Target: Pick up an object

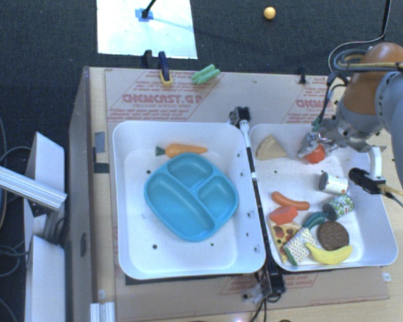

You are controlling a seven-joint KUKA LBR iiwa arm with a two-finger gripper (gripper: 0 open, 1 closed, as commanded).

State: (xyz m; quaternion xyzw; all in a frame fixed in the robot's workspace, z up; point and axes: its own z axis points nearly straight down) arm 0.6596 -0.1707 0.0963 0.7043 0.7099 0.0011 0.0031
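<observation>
Starting at the left: white bin holding a blue divided plate, with a carrot just beyond it on the far side. No action over there.

Moving right into the second bin: pale wedge in the far left corner, then a sausage and a pizza slice closer in.

A bit further right, at the far side of that bin: tool down low, right on top of a small orange-red piece. Looks like the grasp step, parked at the target and not lifted yet, judging by the piece sitting at bin-floor level. Can't tell whether wide or narrow from this angle, with too much wrist in the way. Can't tell either whether actually gripped or merely touched.

Next move, probably: clamp down firmly, then straight up and slow, checking for the piece coming along. Worth watching for a slip, being small and rounded-looking.

As for the piece itself: orange-red, smallish, lumpy, maybe a toy fruit or vegetable, partly hidden under the tool. Apart from the wedge on its left and from the little white can nearer and slightly right, so no neighbours to knock. Cookie and banana well clear at the near end.
</observation>
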